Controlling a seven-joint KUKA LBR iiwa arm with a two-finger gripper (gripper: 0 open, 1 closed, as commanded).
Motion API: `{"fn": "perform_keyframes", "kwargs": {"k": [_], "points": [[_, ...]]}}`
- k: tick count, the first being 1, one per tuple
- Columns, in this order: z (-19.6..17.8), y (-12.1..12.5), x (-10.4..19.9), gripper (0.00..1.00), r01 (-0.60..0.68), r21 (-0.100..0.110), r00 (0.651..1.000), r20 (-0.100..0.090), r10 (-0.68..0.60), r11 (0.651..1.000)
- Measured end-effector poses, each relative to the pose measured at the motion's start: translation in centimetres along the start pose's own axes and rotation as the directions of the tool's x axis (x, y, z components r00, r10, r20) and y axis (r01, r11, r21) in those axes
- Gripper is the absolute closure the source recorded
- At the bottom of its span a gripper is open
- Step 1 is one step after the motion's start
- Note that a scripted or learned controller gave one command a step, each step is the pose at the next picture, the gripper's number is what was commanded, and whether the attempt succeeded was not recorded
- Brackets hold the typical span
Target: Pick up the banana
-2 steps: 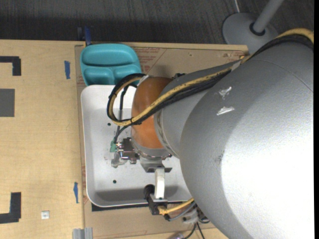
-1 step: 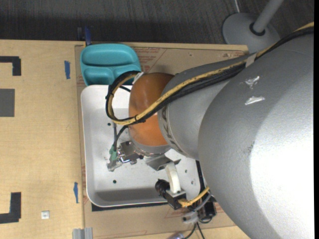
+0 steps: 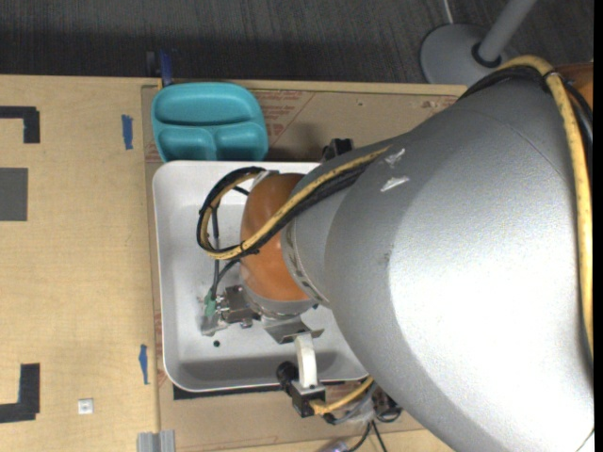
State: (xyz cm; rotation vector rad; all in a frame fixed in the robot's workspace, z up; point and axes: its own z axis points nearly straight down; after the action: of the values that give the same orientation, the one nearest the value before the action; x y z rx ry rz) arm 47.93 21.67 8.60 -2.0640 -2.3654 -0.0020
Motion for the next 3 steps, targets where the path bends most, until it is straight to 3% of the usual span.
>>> {"fn": "perform_keyframes", "kwargs": {"k": [1,2,3], "points": [[-3.1,5.6,-0.7,0.00,-0.362,-0.001,0.932,0.003,0.362,0.932],[-17.6,0.2,-8.6,0.00,-0.277,-0.001,0.961,0.002,0.277,0.961],[-3.1,-0.4,-2.1,0.00,-0.247,0.003,0.969,0.003,0.247,0.969]]}}
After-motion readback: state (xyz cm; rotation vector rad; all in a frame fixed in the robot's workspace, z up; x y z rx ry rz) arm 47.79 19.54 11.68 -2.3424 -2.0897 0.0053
